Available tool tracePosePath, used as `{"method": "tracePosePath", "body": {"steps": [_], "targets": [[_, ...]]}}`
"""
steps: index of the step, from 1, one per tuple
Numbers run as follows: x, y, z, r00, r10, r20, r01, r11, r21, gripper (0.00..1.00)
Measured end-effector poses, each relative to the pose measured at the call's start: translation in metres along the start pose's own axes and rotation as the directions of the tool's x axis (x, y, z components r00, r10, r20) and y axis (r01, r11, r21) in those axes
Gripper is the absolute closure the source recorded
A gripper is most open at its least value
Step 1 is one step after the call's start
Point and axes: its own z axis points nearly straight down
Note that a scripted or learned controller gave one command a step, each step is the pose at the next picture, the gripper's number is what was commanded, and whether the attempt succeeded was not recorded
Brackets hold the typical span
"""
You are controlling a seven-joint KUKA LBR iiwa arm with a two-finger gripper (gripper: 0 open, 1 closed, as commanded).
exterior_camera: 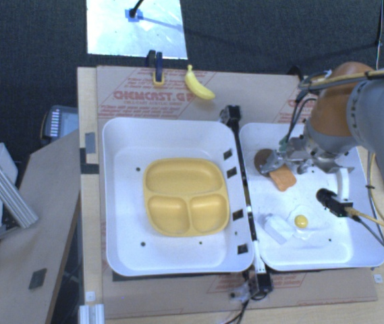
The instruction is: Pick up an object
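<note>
Over the right bin [360, 248], the gripper [287, 159] is hovering near an orange piece [283, 179]; jaw state unclear, nothing lifted.

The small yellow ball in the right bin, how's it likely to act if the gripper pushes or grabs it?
The yellow ball looks round and smooth, so it will probably roll away on the flat floor of the right bin if nudged. It looks small next to the gripper, so it may slip out of a pinch. It is probably light, though I can't tell its material.
</note>
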Motion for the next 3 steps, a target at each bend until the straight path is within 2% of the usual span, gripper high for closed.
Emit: {"method": "tracePosePath", "body": {"steps": [1, 3], "targets": [[0.0, 0.003, -0.015, 1.0, -0.002, 0.001, 0.002, 1.0, -0.008, 1.0], [-0.008, 0.007, -0.141, 1.0, -0.003, 0.002, 0.003, 1.0, -0.005, 1.0]]}}
